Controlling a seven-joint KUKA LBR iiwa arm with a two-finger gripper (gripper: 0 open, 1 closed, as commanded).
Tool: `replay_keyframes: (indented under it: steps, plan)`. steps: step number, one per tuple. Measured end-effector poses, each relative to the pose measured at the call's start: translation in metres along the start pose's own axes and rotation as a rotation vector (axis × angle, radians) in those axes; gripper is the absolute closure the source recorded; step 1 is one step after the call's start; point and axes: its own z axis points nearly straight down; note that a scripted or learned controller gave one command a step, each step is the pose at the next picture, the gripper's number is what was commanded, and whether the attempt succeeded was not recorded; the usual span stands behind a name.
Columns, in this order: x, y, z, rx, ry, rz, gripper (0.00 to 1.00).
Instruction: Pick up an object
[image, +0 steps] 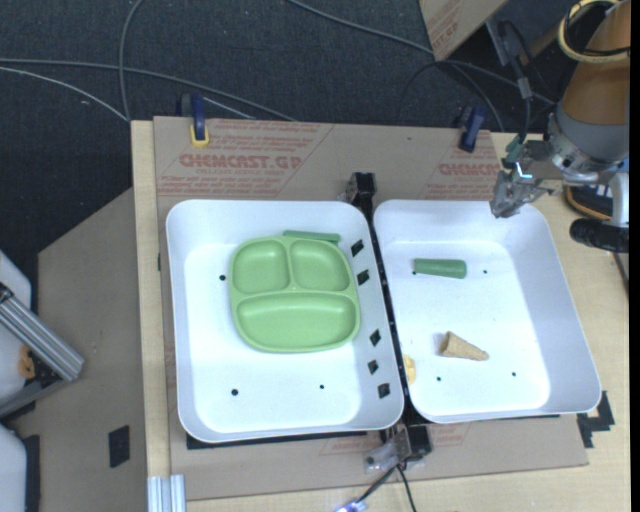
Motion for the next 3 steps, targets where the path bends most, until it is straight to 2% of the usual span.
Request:
replay_keyframes:
  steps: [2, 3]
  plan:
    - [0.103, 0.003, -0.013, 0.003, 0.001, 0.001, 1.0]
    - [0.154, -0.011, -0.003, 0.006, 0.002, 0.001, 1.0]
